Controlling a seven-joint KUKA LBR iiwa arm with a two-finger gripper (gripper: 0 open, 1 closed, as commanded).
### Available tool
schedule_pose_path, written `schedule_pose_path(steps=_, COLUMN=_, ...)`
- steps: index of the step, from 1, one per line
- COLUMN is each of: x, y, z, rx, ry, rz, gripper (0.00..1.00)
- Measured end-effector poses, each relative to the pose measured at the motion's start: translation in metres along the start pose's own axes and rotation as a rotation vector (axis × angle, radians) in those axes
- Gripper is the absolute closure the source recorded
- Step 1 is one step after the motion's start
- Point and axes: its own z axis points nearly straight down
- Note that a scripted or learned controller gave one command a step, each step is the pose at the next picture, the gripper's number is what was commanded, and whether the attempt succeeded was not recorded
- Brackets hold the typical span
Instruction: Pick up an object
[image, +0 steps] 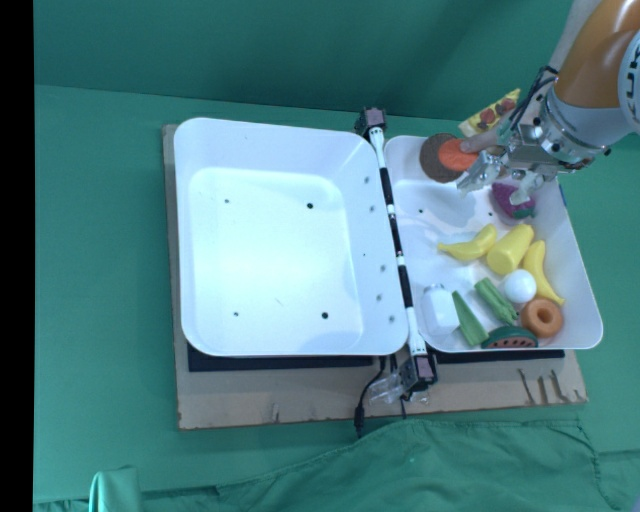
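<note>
My gripper (497, 180) hangs over the far part of the right bin (585, 300), reaching in from the upper right. Just left of it lies a brown disc with an orange-red top (446, 157). A purple toy (515, 201) sits directly below and to the right of the gripper, partly covered by it. Nothing shows held in the gripper. Nearer the front of the bin lie a yellow banana (467, 247), a yellow pear-shaped piece (509, 250), a white ball (519, 286) and an orange doughnut (543, 318).
The left bin (200, 140) lies beside the right one, with a black-and-white divider (395, 240) between them. A yellow packet (490, 112) rests at the right bin's far rim. A second banana (541, 270), green vegetables (494, 300), a white block (438, 308) and a watermelon slice (508, 340) crowd the front.
</note>
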Motion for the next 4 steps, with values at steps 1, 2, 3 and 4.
schedule_pose_path(steps=1, x=0.000, y=0.000, z=0.000, rx=0.000, ry=0.000, rz=0.000, gripper=0.00)
schedule_pose_path(steps=2, x=-0.003, y=-0.003, z=0.040, rx=0.004, ry=0.000, rz=0.001, gripper=0.00)
schedule_pose_path(steps=3, x=-0.003, y=-0.004, z=0.099, rx=-0.001, ry=-0.001, rz=0.001, gripper=0.00)
schedule_pose_path(steps=4, x=-0.005, y=-0.002, z=0.098, rx=-0.007, ry=-0.002, rz=-0.001, gripper=0.00)
